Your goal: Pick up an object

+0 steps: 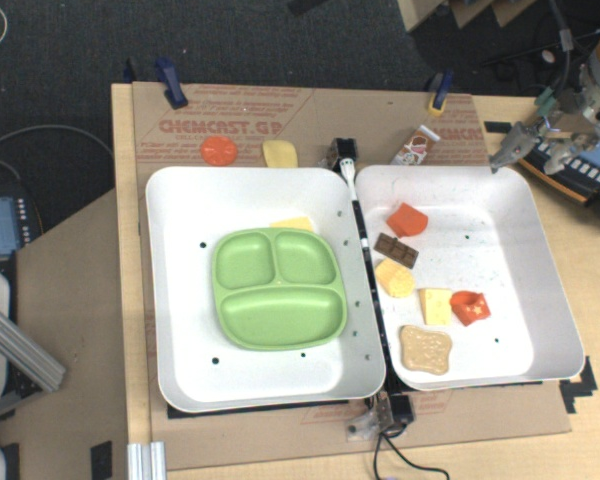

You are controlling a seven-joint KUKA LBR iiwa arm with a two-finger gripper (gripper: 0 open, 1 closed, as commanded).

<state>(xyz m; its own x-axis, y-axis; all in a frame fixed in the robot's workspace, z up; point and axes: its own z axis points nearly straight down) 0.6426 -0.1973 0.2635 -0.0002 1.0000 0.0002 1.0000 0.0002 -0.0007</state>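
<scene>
Start nearest you, at the front of the right bin [540, 268]: the toast-shaped piece [425, 349] lies flat against the floor, looks like light rigid plastic, and offers little to pinch except its thin edges. Just behind it sit the pale yellow cheese slab [436, 306] and the red tomato piece [469, 307], side by side and almost touching; the red one stands taller and chunkier, so you would likely get a firmer bite across its flanks. Left of those, the yellow rounded piece [395, 279] touches the brown chocolate bar [396, 251], which is thin and flat and probably slippery. Further back, the orange block [407, 220] sits apart from the rest; judged from its blocky shape, it is the easiest target, stiff, light and not fragile, taken across opposite faces.

In the left bin [170, 268] the green divided plate [278, 289] is broad and shallow, with a yellow slice [292, 225] peeking from behind it; only the rim would give a hold.

Farthest off, the end effector [520, 148] hangs past the right bin's back corner, above the desk [230, 118], touching none of the toys. You cannot tell how far its fingers stand apart.
</scene>
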